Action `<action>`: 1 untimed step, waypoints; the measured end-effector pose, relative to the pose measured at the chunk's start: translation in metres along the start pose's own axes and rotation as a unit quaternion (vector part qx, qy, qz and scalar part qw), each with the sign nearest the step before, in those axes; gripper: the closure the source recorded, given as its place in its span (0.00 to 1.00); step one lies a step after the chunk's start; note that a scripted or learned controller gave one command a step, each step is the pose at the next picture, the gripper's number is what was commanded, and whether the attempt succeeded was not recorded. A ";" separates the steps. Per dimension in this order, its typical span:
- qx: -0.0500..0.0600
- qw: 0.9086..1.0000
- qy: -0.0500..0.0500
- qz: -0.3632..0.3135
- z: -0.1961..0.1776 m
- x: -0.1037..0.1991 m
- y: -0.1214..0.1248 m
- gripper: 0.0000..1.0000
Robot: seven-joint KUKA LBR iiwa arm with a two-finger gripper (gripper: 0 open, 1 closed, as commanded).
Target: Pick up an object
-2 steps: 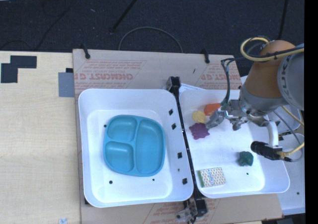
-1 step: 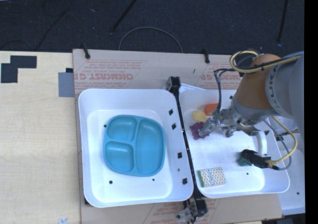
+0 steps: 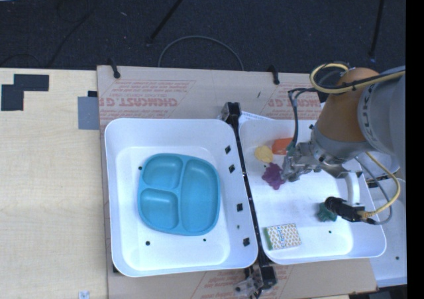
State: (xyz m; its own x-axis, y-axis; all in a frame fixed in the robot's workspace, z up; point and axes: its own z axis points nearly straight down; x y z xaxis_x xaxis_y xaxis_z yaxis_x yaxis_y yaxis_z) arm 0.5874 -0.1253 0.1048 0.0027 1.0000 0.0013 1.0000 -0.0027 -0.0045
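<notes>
My gripper (image 3: 289, 170) hangs low in the right bin (image 3: 311, 241), just right of a purple object (image 3: 272, 176) and below an orange object (image 3: 282, 146). A yellow object (image 3: 264, 154) lies to the upper left of the purple one. A dark green object (image 3: 325, 211) sits lower right, and a small patterned packet (image 3: 282, 236) lies near the bin's front. The wrist blocks the fingertips, so their state is hidden.
The left bin (image 3: 126, 158) holds a blue divided plate (image 3: 179, 193). A black divider (image 3: 240, 185) runs between the bins. Cables loop around the arm at the right. Cardboard lies under both bins.
</notes>
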 end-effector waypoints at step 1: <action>-0.003 1.000 -0.001 0.001 -0.059 -0.010 0.002 1.00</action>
State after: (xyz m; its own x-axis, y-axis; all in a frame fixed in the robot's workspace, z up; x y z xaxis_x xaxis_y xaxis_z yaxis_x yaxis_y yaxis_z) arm 0.5892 -0.1356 0.1633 0.0049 1.0000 -0.0010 1.0000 -0.0049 0.0025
